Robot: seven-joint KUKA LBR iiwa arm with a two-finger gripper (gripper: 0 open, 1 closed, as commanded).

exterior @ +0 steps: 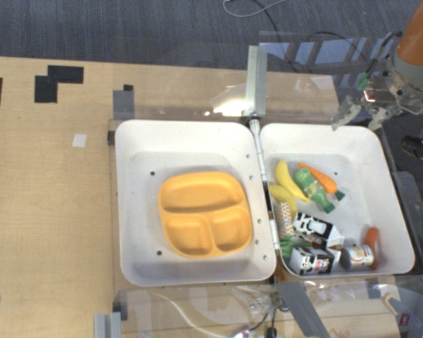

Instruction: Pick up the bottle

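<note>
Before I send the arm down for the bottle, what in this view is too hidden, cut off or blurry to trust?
- pincer: small and blurred above the right bin's far rim; finger state unreadable.
- Arm: cut off by the top right edge beyond the orange band.
- green bottle: partly overlapped by the banana and carrot; cap end unclear.
- cartons: print too small to read.
- Item under the cartons: only green bits show.

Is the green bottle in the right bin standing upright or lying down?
Lying down. The green bottle rests on its side on the floor of the right bin, between a banana and a carrot.
</note>
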